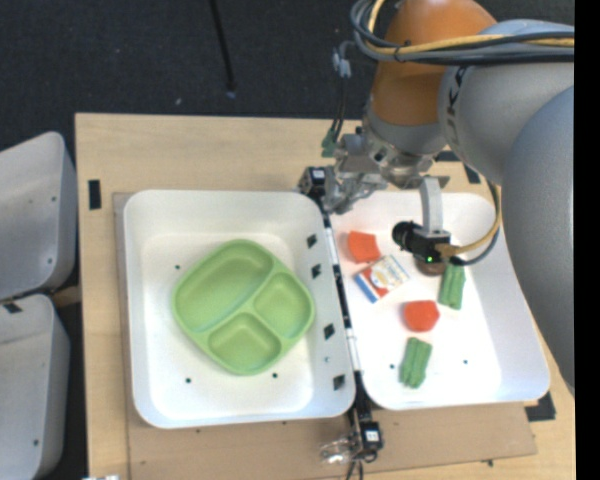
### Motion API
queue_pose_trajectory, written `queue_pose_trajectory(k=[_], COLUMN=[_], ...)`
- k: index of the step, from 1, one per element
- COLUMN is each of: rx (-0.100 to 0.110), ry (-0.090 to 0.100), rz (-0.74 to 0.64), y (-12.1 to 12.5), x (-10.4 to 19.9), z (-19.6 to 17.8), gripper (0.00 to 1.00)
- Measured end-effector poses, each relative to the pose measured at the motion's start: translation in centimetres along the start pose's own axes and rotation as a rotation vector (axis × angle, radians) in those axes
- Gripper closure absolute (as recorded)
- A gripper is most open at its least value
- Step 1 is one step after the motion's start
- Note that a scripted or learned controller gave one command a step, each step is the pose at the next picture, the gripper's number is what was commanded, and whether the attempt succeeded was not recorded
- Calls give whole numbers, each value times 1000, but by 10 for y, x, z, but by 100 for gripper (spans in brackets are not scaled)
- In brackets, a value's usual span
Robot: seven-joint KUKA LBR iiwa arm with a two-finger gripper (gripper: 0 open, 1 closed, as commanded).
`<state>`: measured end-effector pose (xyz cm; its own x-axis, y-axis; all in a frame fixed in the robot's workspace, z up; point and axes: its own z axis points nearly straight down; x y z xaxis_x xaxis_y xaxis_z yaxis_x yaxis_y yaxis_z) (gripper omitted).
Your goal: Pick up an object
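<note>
The right bin point(500, 368) holds several small objects. An orange block point(362, 246) lies near its far left corner, with a white, blue and red packet point(383, 276) just in front of it. A red-orange piece point(420, 315) sits mid-bin. One green piece point(451, 286) lies to its right and another green piece point(414, 361) lies nearer the front. My gripper point(346, 186) hangs over the far left corner of the right bin, by the divider, just behind the orange block. Nothing is seen held in it.
The left bin point(150, 368) holds a green divided plate point(243, 306). A black unit with a green light point(422, 244) hangs on a cable over the right bin. The grey arm point(520, 98) covers the right bin's far right part.
</note>
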<state>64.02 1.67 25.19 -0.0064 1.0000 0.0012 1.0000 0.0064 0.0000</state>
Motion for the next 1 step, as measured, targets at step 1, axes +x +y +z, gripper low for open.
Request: queue_pose_trajectory(k=[1], rx=[-2], ry=[-1], rz=[0], y=[6], x=[56], z=[12], gripper=[100])
